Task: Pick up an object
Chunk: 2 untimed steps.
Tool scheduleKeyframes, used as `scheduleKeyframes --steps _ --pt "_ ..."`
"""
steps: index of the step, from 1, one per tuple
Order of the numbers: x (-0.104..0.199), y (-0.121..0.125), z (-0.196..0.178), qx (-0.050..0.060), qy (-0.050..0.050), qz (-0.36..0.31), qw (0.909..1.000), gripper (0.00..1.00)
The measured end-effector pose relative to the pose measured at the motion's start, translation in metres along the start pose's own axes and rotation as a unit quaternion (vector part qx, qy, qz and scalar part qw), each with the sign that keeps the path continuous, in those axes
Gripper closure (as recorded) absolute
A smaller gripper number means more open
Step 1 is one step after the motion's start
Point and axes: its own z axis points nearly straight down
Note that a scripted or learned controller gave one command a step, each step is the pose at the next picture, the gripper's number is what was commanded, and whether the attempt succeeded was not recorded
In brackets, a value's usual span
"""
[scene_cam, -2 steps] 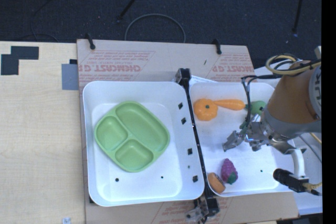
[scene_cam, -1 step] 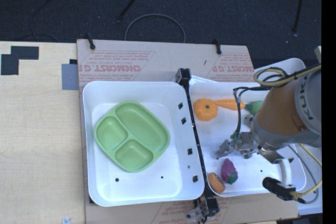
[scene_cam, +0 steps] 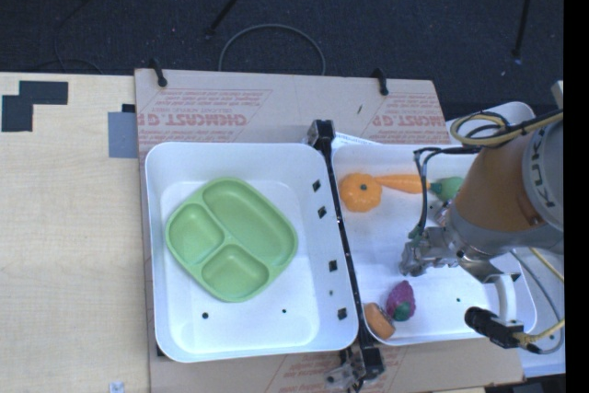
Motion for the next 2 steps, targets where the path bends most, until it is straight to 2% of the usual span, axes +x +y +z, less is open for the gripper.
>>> scheduleKeyframes --steps 1,2 --pt "0.001 0.005 -0.043 -0.004 -0.001 -0.004 1.0000 1.00" --pt "0.002 0.000 -0.105 -0.005 -0.001 -0.004 1.0000 1.00"
